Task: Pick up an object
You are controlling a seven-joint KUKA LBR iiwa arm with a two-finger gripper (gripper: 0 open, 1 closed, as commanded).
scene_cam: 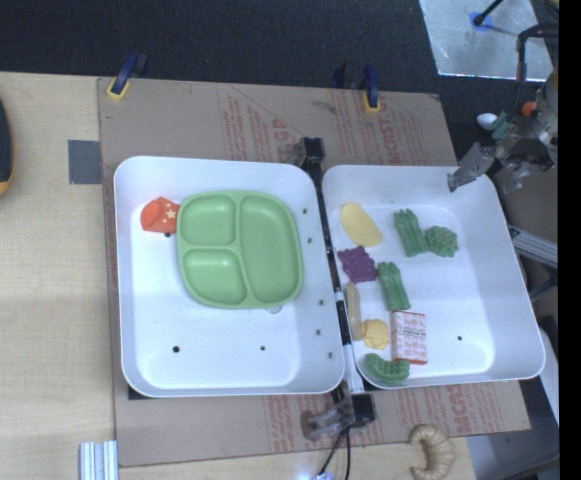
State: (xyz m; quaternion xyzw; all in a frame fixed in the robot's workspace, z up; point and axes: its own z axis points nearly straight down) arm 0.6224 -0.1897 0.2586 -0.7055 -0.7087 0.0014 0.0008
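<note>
Gripper (467, 175) over right bin's (490, 363) far corner — grip state unclear, yellow toy (360, 224) well apart, nearer the bins' divide

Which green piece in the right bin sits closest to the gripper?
The bushy broccoli-like piece, farthest right of the green ones, nearest the gripper at the bin's top corner.

Faint red print runs across the cardboard sheet (270, 118) and the small packet (409, 336), seemingly unreadable.
</note>
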